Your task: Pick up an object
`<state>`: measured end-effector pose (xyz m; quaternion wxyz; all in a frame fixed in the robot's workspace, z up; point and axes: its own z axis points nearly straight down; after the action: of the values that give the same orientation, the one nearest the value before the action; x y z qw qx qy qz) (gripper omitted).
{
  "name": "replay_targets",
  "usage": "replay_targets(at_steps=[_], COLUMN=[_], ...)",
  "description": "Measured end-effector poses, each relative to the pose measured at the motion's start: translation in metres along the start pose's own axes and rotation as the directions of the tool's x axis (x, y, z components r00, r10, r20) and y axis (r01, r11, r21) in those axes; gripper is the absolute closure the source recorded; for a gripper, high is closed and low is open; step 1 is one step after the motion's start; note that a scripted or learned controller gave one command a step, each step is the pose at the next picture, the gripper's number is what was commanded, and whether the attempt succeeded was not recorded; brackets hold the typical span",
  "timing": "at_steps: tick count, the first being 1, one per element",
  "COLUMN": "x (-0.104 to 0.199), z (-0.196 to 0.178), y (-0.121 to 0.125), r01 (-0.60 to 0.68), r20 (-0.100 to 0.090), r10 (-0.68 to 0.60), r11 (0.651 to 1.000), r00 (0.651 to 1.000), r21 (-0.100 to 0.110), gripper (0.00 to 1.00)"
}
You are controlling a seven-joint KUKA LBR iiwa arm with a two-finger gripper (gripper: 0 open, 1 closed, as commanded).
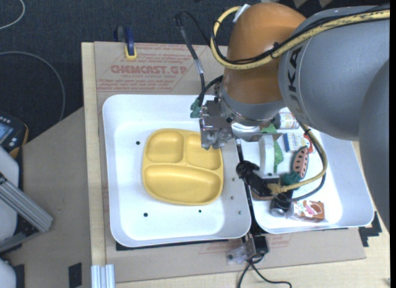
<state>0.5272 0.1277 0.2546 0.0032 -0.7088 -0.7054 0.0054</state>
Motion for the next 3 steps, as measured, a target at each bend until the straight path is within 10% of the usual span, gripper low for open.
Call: replay_targets(at_steps=[1,2,3], x=[-0.004,-0.039,-0.067], z=[-0.073,-0.048,-0.160], y=[-0.040,-0.049,-0.048], r01=[0.006,0.000,0.003], r20=[-0.006,-0.002,-0.005], r10=[-0.006,0.000,-0.003], r11=[1.000,1.000,1.000], r00=[1.000,1.000,1.000], r21=[-0.019,-0.006,-0.027], gripper=[1.00,1.00,1.00])
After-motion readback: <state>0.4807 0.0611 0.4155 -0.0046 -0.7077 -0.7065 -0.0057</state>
